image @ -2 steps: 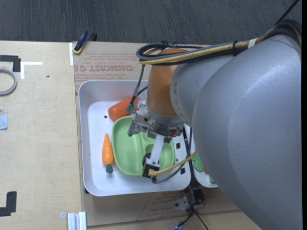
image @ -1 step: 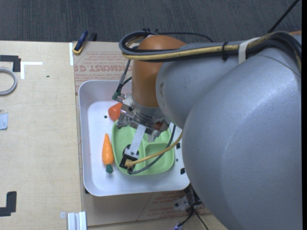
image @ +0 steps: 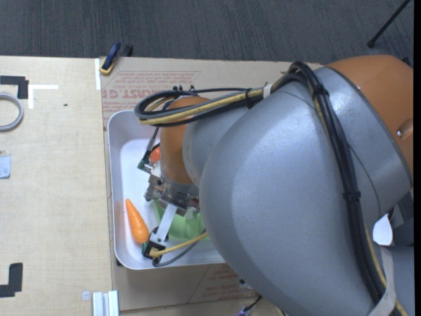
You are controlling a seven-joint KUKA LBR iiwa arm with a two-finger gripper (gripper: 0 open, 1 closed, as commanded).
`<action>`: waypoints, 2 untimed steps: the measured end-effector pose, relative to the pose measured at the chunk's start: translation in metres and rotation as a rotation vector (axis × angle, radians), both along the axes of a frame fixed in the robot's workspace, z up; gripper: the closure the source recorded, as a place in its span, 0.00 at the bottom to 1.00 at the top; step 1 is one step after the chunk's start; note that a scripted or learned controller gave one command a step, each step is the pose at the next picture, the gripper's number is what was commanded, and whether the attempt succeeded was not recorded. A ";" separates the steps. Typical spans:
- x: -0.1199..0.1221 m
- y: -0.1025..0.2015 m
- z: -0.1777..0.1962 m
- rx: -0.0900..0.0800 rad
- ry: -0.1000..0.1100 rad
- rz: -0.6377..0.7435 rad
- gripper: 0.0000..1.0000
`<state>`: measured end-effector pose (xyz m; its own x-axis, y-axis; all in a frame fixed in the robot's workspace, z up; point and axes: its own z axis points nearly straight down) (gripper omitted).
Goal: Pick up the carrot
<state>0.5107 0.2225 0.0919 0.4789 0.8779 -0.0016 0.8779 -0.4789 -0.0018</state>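
A robot lab: plywood bench [image: 52,196], white bin [image: 122,176], dark carpet [image: 197,12].

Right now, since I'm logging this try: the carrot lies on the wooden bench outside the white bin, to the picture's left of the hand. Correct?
Not quite. The carrot lies inside the white bin, near its left wall, not out on the wooden bench. The camera view shows this. It is to the picture's left of the hand, as you said.

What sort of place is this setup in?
Probably a robotics lab: a cabled grey arm reaches into a white bin holding a carrot, on a wooden bench beside dark carpet.
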 end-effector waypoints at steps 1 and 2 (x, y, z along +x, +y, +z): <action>-0.016 0.017 0.030 0.017 -0.001 -0.454 0.00; -0.014 0.009 0.047 0.021 0.002 -0.444 0.00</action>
